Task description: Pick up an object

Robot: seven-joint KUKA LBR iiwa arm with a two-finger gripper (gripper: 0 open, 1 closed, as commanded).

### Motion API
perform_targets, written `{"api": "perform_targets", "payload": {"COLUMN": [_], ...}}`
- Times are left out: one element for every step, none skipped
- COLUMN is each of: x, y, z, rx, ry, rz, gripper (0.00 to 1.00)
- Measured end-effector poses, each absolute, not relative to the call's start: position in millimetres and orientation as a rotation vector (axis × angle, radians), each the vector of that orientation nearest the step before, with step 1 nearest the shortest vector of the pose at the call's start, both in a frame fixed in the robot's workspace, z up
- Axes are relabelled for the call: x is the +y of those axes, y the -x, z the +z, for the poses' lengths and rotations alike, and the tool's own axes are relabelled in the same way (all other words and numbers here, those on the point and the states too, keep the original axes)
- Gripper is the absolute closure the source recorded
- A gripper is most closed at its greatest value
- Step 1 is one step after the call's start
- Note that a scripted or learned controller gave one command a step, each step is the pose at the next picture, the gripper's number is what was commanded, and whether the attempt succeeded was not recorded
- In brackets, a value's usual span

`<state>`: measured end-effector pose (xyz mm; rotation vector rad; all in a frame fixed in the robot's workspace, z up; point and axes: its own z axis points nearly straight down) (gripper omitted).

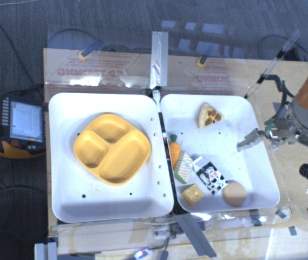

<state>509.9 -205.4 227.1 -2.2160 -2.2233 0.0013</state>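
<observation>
The right bin (262, 161) holds several small objects. A pizza-slice toy (209, 115) lies near its far side. An orange carrot (174, 151) rests along its left wall, beside a pale patterned wedge (184, 167). A black-and-white box (211, 178), a yellow cube (192, 194) and a tan egg-shaped ball (234, 193) sit along the near side. My gripper (249, 141) reaches in from the right over the bin's right part, apart from all of the objects, with nothing seen in it.
The left bin (67, 199) carries a yellow sectioned plate (112, 147). A ridge (164, 150) divides the two bins. A hand-held screen device (18, 124) lies off the bench to the left. Thin cables (275, 64) run by the arm at the right.
</observation>
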Motion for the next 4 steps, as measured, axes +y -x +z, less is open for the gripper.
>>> {"api": "perform_targets", "payload": {"x": [-116.1,-103.6,-101.7,-22.9], "y": [-513.2,-490.2,-491.5,-557.0], "z": [91.7,90.7,100.3,249.3], "rx": [-2.103,-1.812,-1.814,-1.858], "ry": [2.341,2.585,2.581,2.536], "rz": [-0.005,-0.023,-0.026,0.007], "gripper": [0.00,0.00,1.00,1.00]}}
